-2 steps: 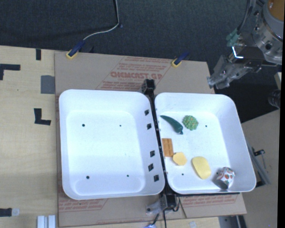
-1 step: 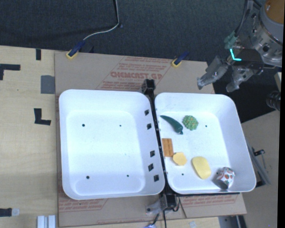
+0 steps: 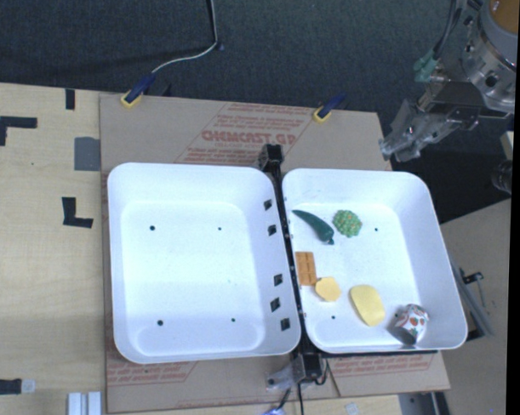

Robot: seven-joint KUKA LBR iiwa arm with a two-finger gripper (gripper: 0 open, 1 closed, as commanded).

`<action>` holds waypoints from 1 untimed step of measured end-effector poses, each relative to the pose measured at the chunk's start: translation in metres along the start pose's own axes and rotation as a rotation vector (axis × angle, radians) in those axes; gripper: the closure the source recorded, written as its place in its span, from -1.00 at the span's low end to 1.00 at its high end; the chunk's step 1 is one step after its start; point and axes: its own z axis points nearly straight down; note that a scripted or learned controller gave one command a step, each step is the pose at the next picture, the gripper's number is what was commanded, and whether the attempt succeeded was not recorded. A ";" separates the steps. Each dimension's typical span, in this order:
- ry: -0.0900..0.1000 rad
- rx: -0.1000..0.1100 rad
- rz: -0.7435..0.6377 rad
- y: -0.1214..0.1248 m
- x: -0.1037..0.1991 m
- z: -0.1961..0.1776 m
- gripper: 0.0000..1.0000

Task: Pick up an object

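Observation:
The right bin [image 3: 430,218] holds several small objects: a dark green pepper [image 3: 313,225], a green bumpy ball [image 3: 347,222], an orange rectangular cracker [image 3: 305,268], a small yellow round piece [image 3: 328,289], a yellow oval piece [image 3: 367,304] and a grey-and-red multi-faced die [image 3: 410,324] in the near right corner. My gripper [image 3: 404,141] hangs above the bench beyond the right bin's far right corner, well clear of the objects. Its fingers [image 3: 393,147] point down and left with nothing visible between them.
The left bin [image 3: 123,240] sits beside the right one, joined at a black-clipped seam [image 3: 280,246]. Both rest on a cardboard sheet [image 3: 237,133] held by yellow and blue clamps. A white cable [image 3: 193,47] runs across the dark backdrop.

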 end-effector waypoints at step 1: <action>0.000 0.001 0.000 0.000 0.000 0.001 -1.00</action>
